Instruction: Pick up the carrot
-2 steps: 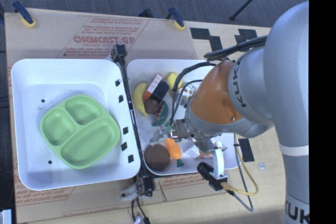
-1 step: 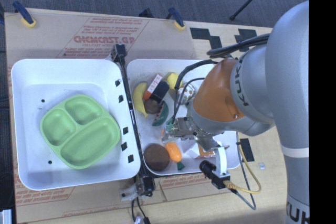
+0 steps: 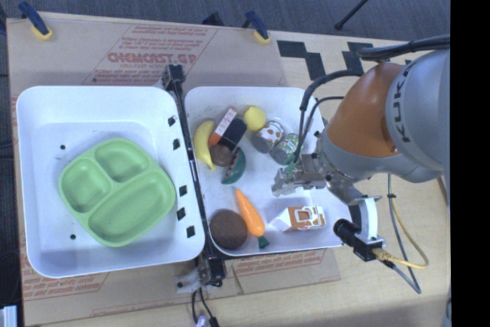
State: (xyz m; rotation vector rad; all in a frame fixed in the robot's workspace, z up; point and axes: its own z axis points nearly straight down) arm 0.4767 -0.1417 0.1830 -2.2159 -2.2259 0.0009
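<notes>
I see 2 bins side by side; the left bin point(image 3: 31, 165) holds a divided plate point(image 3: 117, 190). In the right bin point(image 3: 200, 99), the carrot point(image 3: 249, 214) lies near the front edge, between a round ball point(image 3: 228, 230) and a small carton point(image 3: 301, 218). A banana point(image 3: 203, 145) lies along its left edge.

Red print reading "CHEMCAST GP" stands on the brown cardboard sheet point(image 3: 145, 50) that lies on the tabletop just behind the left white bin point(image 3: 31, 165), with smaller red lines around it too fine to read. On the grey arm point(image 3: 413, 111), just beside its orange band, the dark letters "KUK" of the maker's name can be read.
</notes>
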